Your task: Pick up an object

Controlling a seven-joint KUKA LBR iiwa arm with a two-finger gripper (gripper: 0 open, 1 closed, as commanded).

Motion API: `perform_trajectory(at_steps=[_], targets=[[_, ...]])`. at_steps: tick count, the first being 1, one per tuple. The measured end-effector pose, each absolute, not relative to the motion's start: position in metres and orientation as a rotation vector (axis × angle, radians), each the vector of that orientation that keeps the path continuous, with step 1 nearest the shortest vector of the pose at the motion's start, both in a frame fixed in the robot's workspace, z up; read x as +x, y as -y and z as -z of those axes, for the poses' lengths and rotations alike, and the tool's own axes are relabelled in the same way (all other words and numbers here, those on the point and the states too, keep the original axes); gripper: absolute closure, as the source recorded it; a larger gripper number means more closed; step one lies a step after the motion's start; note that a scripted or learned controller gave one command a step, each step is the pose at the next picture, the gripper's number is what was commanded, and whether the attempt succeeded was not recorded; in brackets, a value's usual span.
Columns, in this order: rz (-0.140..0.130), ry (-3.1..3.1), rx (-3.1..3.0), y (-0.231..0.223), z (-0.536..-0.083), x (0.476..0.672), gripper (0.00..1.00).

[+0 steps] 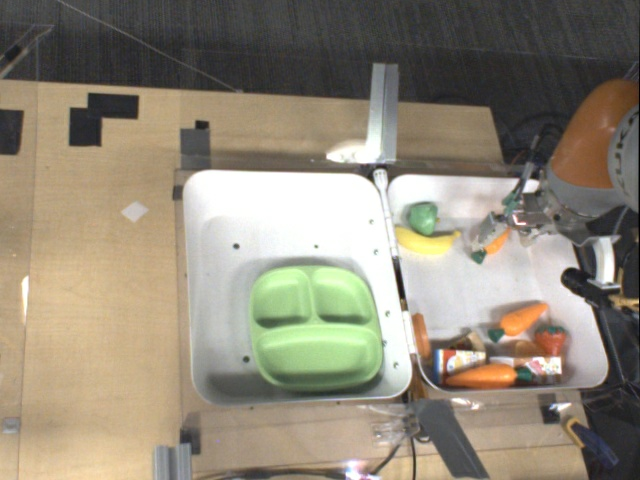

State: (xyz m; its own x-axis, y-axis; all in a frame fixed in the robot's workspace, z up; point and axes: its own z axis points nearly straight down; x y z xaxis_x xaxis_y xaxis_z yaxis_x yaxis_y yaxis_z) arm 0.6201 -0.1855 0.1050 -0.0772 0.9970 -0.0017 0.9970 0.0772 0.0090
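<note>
Carton (500, 367) print looks too small to read.

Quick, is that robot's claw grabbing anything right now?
Two-finger gripper: closed on a small orange carrot-shaped toy with a green tip, over the right white bin.

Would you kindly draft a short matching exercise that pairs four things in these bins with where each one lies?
Things:
1. green divided plate
2. banana
3. green ball-like item
4. gripper

Places:
A. right bin, far left corner
B. above the right bin's far part, right of the banana
C. left bin, near half
D. right bin, just nearer than the green ball-like item

Pairs: 1-C, 2-D, 3-A, 4-B
</note>
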Motion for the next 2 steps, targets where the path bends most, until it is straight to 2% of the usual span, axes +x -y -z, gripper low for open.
perform_trajectory(at_steps=[1,2], targets=[[-0.009,-2.325,2.099,0.205,-0.089,0.631,0.00],[-0.008,-2.420,1.989,0.205,-0.194,0.651,0.00]])
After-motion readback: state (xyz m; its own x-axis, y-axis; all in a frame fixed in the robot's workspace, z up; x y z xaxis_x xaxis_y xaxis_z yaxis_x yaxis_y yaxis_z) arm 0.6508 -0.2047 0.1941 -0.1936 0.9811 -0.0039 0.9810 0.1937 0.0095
